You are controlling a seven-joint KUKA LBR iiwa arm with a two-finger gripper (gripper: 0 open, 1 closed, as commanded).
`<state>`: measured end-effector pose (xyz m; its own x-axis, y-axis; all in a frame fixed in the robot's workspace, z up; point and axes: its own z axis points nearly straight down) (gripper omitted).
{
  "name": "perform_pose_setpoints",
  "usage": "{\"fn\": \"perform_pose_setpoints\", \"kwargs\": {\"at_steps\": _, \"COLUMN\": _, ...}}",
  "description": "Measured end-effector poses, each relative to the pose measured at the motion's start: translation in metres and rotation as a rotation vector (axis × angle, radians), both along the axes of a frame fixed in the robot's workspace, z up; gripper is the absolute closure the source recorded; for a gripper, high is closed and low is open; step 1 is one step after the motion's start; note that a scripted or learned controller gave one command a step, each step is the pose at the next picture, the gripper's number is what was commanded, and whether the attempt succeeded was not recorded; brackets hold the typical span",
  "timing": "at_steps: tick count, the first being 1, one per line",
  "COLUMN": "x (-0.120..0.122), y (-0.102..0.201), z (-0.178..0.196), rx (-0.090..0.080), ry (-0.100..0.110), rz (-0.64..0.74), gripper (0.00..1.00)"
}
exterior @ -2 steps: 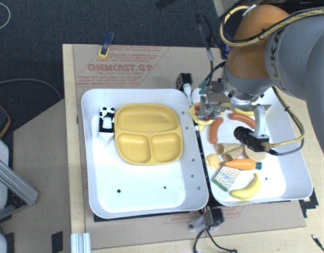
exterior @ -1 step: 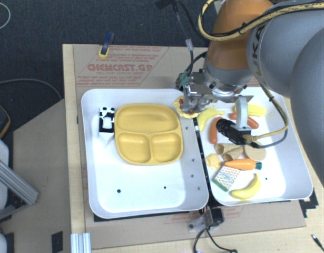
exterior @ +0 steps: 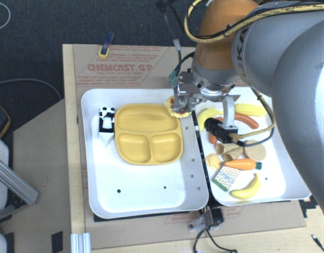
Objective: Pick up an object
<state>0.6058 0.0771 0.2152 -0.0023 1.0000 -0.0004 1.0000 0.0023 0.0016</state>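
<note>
The gripper (exterior: 182, 100) sits just above the middle of the frame, low over the upper right corner of the left bin (exterior: 93, 141), right at the divide between the two bins. A small yellowish object (exterior: 176, 109) lies beneath it, touching the far right corner of the yellow divided tray (exterior: 147, 132). Whether that piece sits between the fingers cannot be told, nor whether they are spread or closed; the wrist body hides them.

The other candidates lie in the right bin (exterior: 288, 183), to the right of centre: a banana (exterior: 245, 187) near the lower edge, an orange carrot (exterior: 239, 165) above it, a red sausage (exterior: 244, 120), a second banana (exterior: 252, 109) and a checked card (exterior: 225, 177), all crowded together.

To do this step well, the arm would probably need to come straight down so that the fingers bracket the small piece without catching the tray rim or the bin wall, close fully, then lift vertically. The tight corner is the likely hazard: a finger landing on the tray edge would probably nudge the tray and miss.
</note>
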Motion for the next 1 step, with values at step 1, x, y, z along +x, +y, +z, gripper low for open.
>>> {"fn": "perform_pose_setpoints", "kwargs": {"at_steps": 1, "x": -0.0046, "y": 0.0076, "z": 0.0175, "rx": 0.001, "ry": -0.002, "rz": 0.000, "gripper": 1.00}}
